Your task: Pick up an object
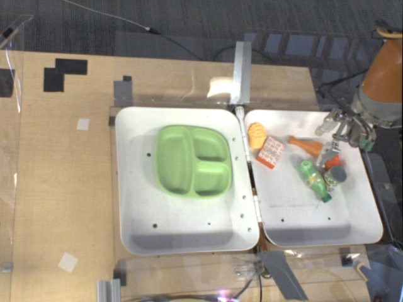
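The right bin (296,222) holds several small objects. An orange ridged item (255,133) lies by the bin's left wall, with a red and white box (270,151) beside it. An orange carrot (306,146) lies in the middle. A green bottle (314,179) lies slanted below the carrot, and a small blue and red piece (336,171) sits at its right. My gripper (340,137) hangs over the bin's upper right part, just above the blue and red piece and right of the carrot's tip. I see nothing held in it.
The left bin (135,225) holds a green divided plate (192,160). A metal post (242,74) rises behind the seam between the bins. The arm's orange band (385,74) sits at the right edge, with cables near it.
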`<state>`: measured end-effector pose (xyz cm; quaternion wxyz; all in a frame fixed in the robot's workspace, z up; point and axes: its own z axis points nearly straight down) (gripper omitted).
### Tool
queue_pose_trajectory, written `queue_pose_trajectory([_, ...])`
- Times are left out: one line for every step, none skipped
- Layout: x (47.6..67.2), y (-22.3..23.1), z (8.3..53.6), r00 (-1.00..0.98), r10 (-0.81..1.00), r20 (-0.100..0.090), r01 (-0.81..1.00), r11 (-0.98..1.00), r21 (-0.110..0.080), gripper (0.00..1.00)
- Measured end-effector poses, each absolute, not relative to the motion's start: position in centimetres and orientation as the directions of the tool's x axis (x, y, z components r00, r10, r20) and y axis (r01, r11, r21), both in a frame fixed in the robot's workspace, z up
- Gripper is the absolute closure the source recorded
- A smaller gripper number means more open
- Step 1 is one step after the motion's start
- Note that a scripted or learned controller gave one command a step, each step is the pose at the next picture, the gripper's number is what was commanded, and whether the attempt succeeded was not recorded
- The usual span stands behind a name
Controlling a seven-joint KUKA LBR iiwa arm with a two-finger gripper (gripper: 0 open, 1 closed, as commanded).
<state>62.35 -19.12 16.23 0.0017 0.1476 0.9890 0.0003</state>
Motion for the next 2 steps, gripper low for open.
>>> queue_pose_trajectory([61.2,-20.5,12.0,-0.999,-0.006,-0.038,-0.006,1.0,-0.011,0.0])
queue_pose_trajectory([57.9,-13.9,9.0,-0.988,0.156,-0.014,0.156,0.988,0.003,0.0])
